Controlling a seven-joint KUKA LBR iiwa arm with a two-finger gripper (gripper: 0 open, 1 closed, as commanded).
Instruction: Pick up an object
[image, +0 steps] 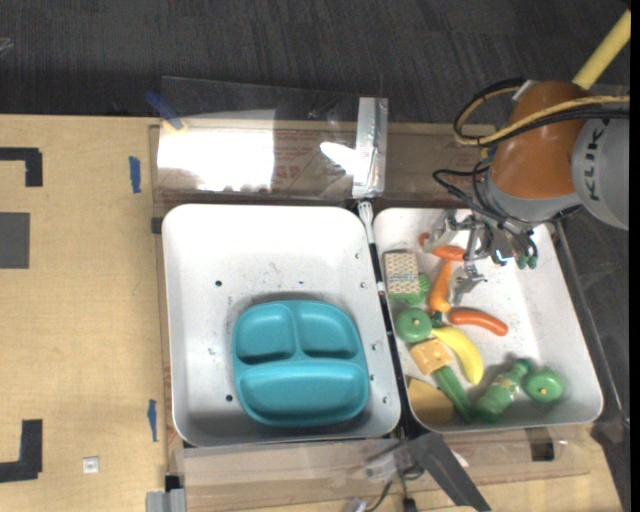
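Observation:
My gripper (468, 268) hangs low over the upper middle of the right bin (572, 330), under the arm's orange band. Just left of it lies an orange carrot (440, 288), and a small orange-red piece (448, 252) shows at its upper left. Below it rests a red-orange pepper (480, 320). Further down are a yellow banana (461, 352) and a tan cheese wedge (431, 355). A beige waffle block (401, 267) sits by the bin's left wall, with a round green toy (413, 323) under it.
A teal divided plate (300, 362) fills the lower part of the left bin (200, 250). Several green toys (500, 392) crowd the right bin's lower edge. A clear plastic sheet (270, 150) lies behind the bins, and cables loop above the wrist.

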